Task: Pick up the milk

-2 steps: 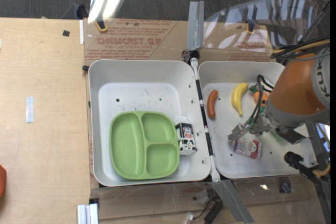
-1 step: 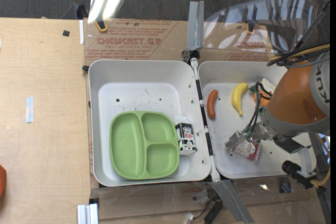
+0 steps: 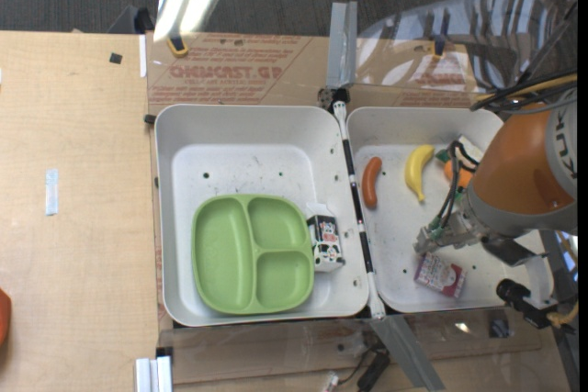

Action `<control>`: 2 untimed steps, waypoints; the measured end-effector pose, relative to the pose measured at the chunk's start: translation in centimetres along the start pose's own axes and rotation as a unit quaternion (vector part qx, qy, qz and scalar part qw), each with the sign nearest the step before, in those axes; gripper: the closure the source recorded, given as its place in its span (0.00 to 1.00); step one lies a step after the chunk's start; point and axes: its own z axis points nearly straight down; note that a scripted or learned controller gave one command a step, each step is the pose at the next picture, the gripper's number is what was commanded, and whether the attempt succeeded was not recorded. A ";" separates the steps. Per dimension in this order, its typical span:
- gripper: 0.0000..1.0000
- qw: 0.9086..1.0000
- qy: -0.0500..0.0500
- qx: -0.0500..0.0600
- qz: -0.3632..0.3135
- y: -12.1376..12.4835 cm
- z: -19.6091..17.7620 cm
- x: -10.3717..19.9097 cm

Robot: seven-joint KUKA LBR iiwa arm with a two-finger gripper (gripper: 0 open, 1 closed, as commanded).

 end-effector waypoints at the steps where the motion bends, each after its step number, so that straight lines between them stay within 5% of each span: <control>1: 1.00 1.000 -0.001 0.000 -0.008 -0.4 -5.7 -1.0; 2: 1.00 1.000 -0.001 -0.001 -0.011 -0.4 -6.6 -0.9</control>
